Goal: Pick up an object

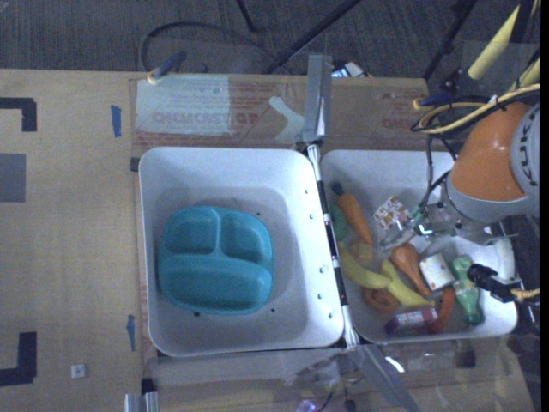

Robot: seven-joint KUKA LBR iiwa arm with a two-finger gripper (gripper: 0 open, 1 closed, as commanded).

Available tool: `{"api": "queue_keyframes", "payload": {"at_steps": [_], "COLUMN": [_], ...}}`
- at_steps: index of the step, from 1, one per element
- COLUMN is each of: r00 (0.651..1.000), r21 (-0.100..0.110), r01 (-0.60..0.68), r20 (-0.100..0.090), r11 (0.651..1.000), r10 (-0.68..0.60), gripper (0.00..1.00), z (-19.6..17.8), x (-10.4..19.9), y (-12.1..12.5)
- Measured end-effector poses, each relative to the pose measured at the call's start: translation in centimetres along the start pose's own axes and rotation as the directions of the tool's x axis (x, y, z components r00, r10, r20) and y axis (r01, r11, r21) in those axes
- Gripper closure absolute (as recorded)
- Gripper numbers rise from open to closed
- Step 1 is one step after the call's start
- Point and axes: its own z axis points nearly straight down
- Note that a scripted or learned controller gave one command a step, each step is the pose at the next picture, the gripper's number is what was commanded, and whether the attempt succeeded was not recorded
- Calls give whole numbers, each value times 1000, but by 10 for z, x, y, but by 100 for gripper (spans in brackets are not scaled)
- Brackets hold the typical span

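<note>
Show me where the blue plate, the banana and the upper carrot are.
Blue plate (216, 261): camera view, on its middle ridge.
Banana (364, 273): camera view, on its yellow middle.
Upper carrot (354, 217): camera view, on its orange body.

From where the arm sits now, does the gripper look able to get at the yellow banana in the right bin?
Probably yes. The banana lies uncovered on top of the pile in the right bin, left of the gripper. An orange carrot crowds its right end, so a clean grasp may be awkward.

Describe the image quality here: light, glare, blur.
Camera view: dim bluish light; the whole frame is soft. The white left bin looks bright but not blown out, around the teal tray. The small toys in the right bin blur together; the gripper is indistinct.
</note>
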Motion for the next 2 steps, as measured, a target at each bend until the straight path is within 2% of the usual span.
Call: {"api": "queue_keyframes", "payload": {"at_steps": [1,2], "r00": [1000,999], "r21": [-4,2], "r01": [-2,38], "r20": [1,-2], "r11": [1000,999], "r10": [2,-38], "gripper": [100,100], "z": [-11,-126], "x": [0,63], "y": [1,54]}}
